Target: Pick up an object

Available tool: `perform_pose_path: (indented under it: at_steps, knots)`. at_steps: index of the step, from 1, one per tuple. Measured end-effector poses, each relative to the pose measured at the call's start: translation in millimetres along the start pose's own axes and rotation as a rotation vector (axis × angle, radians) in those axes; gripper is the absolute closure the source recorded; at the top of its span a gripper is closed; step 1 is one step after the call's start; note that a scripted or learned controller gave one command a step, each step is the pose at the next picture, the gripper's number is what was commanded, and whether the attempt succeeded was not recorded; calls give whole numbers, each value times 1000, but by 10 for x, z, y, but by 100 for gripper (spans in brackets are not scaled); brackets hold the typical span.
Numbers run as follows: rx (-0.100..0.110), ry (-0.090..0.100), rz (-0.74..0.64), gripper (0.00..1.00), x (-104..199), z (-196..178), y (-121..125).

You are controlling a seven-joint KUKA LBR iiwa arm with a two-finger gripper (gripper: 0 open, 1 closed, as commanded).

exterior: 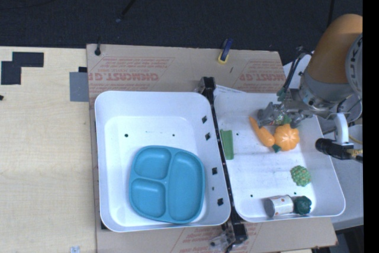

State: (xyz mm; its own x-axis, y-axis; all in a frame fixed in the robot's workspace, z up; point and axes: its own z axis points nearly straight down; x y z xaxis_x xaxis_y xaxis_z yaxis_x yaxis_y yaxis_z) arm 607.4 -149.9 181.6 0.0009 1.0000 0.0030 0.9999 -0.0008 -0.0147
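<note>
In the right white bin (260,198), the gripper (279,117) hangs just above a round orange pumpkin toy (286,138), with an orange carrot (262,132) touching its left and a green knobbly ball (300,175) nearer the camera.

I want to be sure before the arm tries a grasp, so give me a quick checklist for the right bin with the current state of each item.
1. Gripper over the right bin: ok, at its upper part.
2. Target under it: ok, the orange pumpkin toy and carrot toy lie just below.
3. Target isolated: not ok, pumpkin and carrot touch.
4. Finger opening: cannot tell.
5. Anything held already: cannot tell.
6. Other items clear of the gripper: ok, green strip, green knobbly toy and small can lie apart.
</note>
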Motion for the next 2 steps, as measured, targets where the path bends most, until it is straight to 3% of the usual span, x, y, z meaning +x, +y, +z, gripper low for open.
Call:
perform_pose_path:
  at_steps: [1,2]
  knots:
    - [-13,-2,-2,0,-3,-76,31]
    - [-7,-1,-2,0,-26,547,69]
